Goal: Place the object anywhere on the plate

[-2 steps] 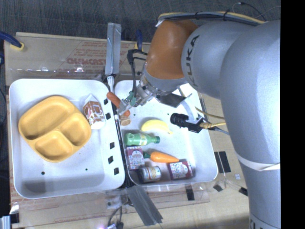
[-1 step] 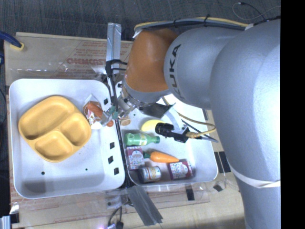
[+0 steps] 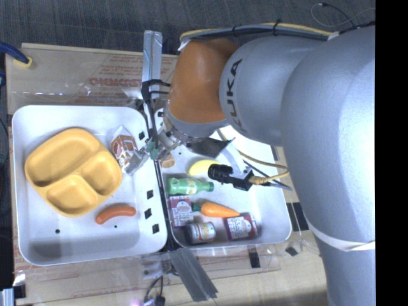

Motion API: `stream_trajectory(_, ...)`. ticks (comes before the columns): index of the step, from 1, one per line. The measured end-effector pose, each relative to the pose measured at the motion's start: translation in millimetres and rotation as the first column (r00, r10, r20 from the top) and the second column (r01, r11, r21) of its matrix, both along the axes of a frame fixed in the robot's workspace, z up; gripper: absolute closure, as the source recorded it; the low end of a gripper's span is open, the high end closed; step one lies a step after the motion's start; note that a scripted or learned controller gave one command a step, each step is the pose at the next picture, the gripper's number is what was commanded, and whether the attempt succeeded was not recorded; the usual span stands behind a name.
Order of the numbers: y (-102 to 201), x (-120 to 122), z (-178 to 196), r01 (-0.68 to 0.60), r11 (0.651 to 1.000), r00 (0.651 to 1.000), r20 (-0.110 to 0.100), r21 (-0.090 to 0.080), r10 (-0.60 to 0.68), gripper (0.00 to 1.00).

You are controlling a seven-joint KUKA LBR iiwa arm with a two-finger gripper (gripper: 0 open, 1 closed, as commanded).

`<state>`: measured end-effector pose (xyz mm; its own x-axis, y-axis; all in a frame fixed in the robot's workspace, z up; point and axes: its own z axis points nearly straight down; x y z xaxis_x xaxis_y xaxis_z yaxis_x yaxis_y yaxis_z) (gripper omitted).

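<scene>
Floor: dark carpet (image 3: 76, 11) runs along the far side.
Bench: light wood (image 3: 280, 279) bears both bins.
Left bin (image 3: 38, 241): yellow plate (image 3: 71, 169) at its left, sausage (image 3: 115, 213) just near of it.
Divider: gripper (image 3: 148, 150) hangs here beside a brown packet (image 3: 123, 146); claw state, cannot tell.
Right bin (image 3: 274, 203): green bottle (image 3: 188, 185), carrot (image 3: 217, 210), jars.

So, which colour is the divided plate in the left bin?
Yellow; the plate shows clearly in the camera view.
</scene>
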<state>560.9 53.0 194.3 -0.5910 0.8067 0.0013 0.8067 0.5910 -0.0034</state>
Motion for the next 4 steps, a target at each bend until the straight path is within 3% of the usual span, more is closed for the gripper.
stream_trajectory(1,78.5,35.5,-50.8,0.054,0.999,0.999,0.001,-0.001,-0.054,0.0)
stream_trajectory(2,78.2,35.7,-50.6,0.055,0.998,0.998,0.001,-0.001,-0.055,0.0)
stream_trajectory(3,78.8,95.1,-53.1,-0.269,0.963,0.963,0.005,0.0,0.269,0.0)
stream_trajectory(4,73.6,58.4,-82.4,-0.497,0.868,0.868,0.009,-0.002,0.497,0.0)
